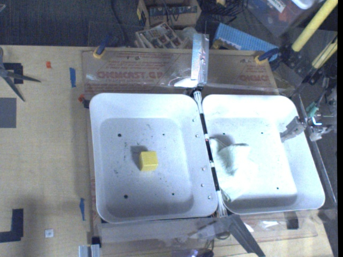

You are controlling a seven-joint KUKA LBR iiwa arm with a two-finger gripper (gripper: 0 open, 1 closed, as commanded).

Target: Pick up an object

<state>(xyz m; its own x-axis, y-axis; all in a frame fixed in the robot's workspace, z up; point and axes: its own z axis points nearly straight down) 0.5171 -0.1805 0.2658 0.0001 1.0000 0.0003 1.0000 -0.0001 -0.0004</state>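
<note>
You've got two white bins side by side on the bench. The left bin (102,116) holds one yellow block (149,160), sitting flat on the floor a bit left of centre, well clear of all four walls. Nothing is touching it.

The right bin (268,108) has a pale, whitish translucent object (231,155) near its left wall, close to the divider between the bins. It's blurred and low contrast against the bin floor, so you can't tell its exact shape or what it is.

Tool: at the right edge of the right bin, over its rim, you can see a small grey metal piece with a teal-coloured spot, which looks like the gripper (306,125). It's partly out of shot and cluttered by cables and frame behind it. You can't tell its opening from this view, and nothing shows as held in it. It sits well apart from the yellow block and apart from the pale object too.

Behind the bins lies a clear plastic sheet (144,68) with red lettering, clamped at its corners, on the wooden bench (43,143).
</note>
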